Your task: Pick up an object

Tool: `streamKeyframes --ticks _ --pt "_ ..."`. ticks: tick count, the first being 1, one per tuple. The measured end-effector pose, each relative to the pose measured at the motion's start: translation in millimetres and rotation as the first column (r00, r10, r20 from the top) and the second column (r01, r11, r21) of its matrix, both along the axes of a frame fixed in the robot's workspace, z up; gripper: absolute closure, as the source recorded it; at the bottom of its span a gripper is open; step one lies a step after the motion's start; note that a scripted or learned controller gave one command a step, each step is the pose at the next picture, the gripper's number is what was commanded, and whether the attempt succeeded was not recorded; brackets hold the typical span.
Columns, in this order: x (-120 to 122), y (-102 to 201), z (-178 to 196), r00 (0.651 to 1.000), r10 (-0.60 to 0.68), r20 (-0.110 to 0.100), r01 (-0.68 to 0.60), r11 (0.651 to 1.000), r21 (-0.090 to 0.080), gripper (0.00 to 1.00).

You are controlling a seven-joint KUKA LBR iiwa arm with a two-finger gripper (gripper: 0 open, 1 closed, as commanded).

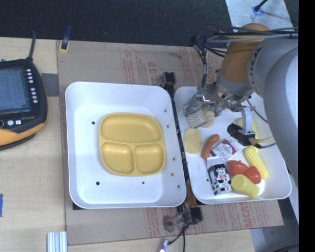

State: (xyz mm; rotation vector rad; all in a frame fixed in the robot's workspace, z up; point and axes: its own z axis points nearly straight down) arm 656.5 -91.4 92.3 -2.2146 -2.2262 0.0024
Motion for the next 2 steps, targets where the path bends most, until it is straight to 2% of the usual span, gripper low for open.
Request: streamKeyframes --ticks 1,2 --pt "-1 -1 13 1.000 0.003 -0.011 -0.003 1.000 0.003 1.00" --pt "-19 70 100 1.000 -0.001 0.000 0.001 1.000 0.001 1.00"
